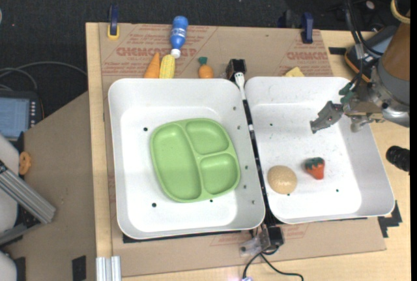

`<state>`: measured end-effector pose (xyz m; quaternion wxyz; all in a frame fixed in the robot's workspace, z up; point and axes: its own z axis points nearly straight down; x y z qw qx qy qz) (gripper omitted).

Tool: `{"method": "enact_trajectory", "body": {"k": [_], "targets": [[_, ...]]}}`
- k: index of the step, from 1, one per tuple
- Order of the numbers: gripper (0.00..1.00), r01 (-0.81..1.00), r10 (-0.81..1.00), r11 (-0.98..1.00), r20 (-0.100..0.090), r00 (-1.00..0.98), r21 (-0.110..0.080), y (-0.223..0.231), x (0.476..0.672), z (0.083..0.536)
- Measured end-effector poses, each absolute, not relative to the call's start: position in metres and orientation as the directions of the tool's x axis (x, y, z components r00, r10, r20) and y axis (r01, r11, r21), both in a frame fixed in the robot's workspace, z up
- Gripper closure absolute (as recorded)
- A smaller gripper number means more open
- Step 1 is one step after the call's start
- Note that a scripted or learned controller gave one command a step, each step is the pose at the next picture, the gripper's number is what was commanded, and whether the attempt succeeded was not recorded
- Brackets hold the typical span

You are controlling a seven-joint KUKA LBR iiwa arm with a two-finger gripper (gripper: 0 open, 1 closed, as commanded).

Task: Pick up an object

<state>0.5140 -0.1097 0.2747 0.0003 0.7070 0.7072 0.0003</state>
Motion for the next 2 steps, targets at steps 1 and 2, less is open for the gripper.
{"method": "enact_trajectory", "body": {"k": [1, 2], "targets": [[0.00, 1.000, 1.000, -0.007, 0.002, 0.007, -0.013, -0.163, 0.478, 0.157], [0.00, 1.000, 1.000, 0.000, 0.001, 0.000, -0.002, -0.149, 0.498, 0.081]]}}
